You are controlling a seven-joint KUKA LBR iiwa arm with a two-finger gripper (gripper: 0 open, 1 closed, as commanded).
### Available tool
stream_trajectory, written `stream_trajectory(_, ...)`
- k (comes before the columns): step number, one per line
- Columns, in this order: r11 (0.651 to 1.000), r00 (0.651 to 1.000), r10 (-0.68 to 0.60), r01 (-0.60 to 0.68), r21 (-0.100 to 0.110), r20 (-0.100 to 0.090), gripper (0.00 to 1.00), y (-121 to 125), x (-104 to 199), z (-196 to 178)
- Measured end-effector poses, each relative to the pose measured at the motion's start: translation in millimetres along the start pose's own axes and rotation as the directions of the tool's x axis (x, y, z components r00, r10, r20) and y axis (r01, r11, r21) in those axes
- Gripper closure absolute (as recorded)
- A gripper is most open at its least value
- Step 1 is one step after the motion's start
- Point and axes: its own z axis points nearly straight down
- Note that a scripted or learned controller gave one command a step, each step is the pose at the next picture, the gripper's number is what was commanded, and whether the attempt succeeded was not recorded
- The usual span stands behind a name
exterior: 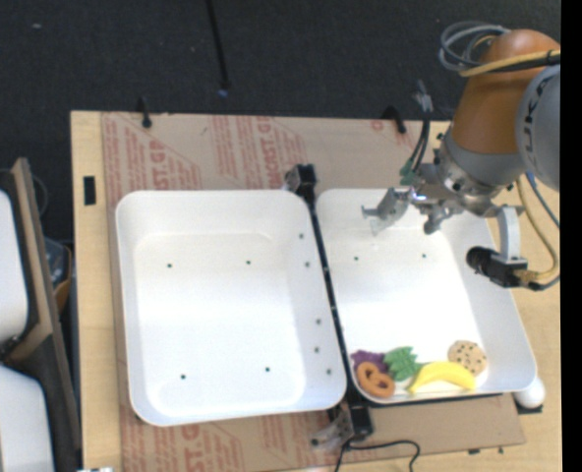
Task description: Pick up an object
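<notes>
My gripper [405,218] hangs over the far part of the right bin [409,293], open, with nothing between its fingers. Along that bin's near edge lie a yellow banana [441,377], a round cookie [467,357], a green leafy toy [402,362], a brown pretzel [376,381] and a purple bunch of grapes [367,360]. These toys sit well in front of the gripper, apart from it.
The left bin [222,303] stands beside the right one, a black divider rail [322,283] between them. Both bins rest on a cardboard sheet [212,155] on the bench. White boxes [1,264] stand at the far left.
</notes>
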Motion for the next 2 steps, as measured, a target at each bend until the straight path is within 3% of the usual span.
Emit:
stream_trajectory(1,1.000,1.000,0.004,-0.004,0.003,0.001,0.00,-50,-34,27)
stream_trajectory(2,1.000,1.000,0.003,-0.003,-0.001,0.002,0.00,-78,-68,12)
